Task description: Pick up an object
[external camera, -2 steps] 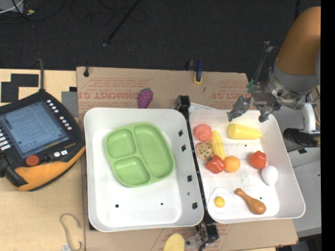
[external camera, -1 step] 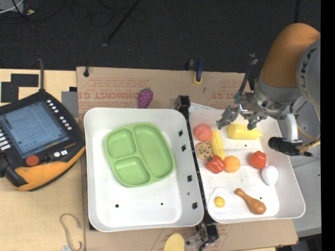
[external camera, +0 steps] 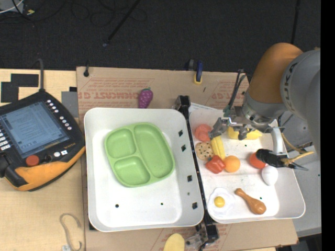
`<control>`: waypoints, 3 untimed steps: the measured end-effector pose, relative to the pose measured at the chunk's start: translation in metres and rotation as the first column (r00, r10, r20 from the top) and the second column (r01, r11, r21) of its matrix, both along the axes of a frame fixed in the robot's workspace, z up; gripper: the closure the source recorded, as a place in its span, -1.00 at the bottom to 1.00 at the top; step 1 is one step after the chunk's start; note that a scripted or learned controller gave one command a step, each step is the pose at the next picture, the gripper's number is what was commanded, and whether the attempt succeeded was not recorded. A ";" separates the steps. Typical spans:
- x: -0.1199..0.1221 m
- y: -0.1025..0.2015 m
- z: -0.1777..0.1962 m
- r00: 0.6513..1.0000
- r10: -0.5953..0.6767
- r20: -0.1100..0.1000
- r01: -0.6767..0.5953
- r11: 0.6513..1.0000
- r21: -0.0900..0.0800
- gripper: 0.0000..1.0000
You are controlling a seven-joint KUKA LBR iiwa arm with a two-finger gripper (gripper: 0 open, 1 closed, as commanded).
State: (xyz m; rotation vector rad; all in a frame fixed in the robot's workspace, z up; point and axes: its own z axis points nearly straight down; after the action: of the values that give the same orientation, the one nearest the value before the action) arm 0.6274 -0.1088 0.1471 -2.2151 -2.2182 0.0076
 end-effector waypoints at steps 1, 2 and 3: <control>-0.001 0.003 -0.053 1.000 0.000 0.002 0.000 1.000 0.000 -1.00; 0.000 0.001 -0.040 1.000 -0.004 0.006 0.004 1.000 0.000 1.00; -0.001 -0.004 0.003 1.000 -0.010 0.010 0.010 1.000 -0.002 1.00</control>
State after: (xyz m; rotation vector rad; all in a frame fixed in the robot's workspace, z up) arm 0.6269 -0.1132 0.1502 -2.2322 -2.2130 -0.0021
